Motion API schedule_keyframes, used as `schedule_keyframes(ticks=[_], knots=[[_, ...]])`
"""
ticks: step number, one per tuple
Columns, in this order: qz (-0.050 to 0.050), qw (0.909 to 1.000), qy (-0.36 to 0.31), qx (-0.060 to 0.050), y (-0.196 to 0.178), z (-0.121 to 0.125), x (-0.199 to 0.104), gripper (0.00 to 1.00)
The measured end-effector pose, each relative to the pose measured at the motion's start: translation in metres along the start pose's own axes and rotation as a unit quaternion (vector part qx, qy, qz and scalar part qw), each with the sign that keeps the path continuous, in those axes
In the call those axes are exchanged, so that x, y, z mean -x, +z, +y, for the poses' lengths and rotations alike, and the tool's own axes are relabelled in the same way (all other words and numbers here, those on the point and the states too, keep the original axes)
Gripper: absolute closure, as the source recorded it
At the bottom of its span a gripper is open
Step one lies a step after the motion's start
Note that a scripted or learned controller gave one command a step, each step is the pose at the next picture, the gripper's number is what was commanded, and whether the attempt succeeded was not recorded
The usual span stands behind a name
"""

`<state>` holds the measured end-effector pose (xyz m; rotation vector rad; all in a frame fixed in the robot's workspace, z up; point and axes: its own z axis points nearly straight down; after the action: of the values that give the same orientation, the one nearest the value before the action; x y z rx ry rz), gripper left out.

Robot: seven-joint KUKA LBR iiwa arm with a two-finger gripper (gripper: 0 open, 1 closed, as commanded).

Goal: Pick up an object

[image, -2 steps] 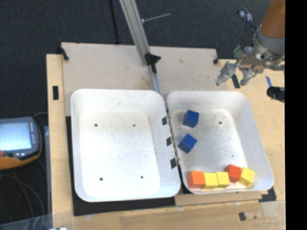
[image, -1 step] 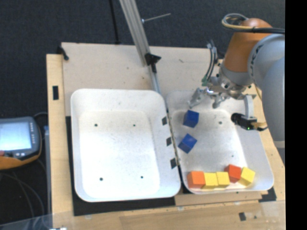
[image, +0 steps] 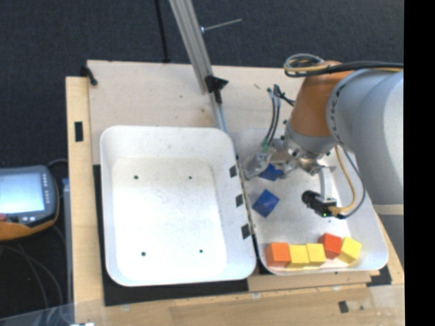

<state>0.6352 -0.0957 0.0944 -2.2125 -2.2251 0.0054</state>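
My gripper [image: 273, 163] hangs over the back left part of the right bin [image: 370, 233], close to its left wall. A small blue block [image: 271, 173] shows just under the gripper, partly covered by it. A second blue block [image: 265, 202] lies on the bin floor a little nearer the front, apart from the gripper. Along the front wall sit an orange block [image: 277, 252], two yellow blocks [image: 299, 254] [image: 315, 252], a red block [image: 332, 243] and another yellow block [image: 351, 248].
The left bin [image: 170, 138] stands beside the right one, their walls touching. A slanted metal pole [image: 194, 39] rises behind the bins. Cables and a black fitting [image: 318, 201] hang from the wrist over the right bin. A small screen [image: 26, 194] sits off the bench's left.
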Motion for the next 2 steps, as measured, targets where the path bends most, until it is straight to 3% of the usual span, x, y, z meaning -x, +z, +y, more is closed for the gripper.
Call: schedule_keyframes(ticks=[1, 2], knots=[[-0.001, 1.0000, 0.004, 0.002, -0.014, -0.023, 0.026, 0.00], [-0.001, 1.0000, 0.001, 0.007, -0.053, 0.026, 0.033, 0.00]])
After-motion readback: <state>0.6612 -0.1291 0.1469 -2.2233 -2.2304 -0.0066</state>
